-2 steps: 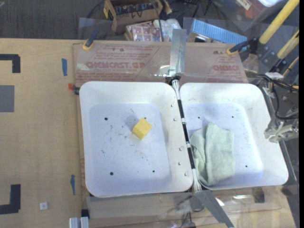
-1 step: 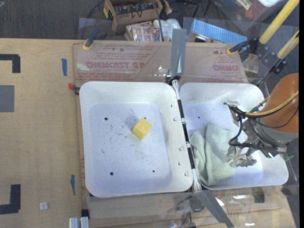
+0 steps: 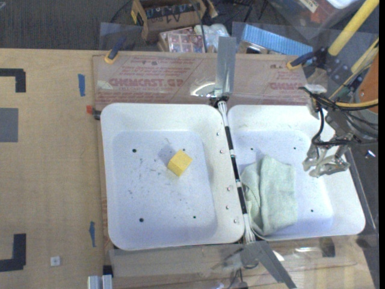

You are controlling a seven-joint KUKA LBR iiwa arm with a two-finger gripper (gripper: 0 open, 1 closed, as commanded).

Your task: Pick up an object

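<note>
One pale green cloth (image 3: 274, 191) lies just left of your gripper (image 3: 325, 164); its spread I cannot tell.

we cannot make out how the fingers of the gripper (image 3: 325, 163) stand; they blur into cables and metal. behind it, the arm (image 3: 368, 83) is cut off by the right edge. to the gripper's left, the pale green cloth (image 3: 274, 192) hides part of the right bin (image 3: 343, 212) floor beneath it.
</note>
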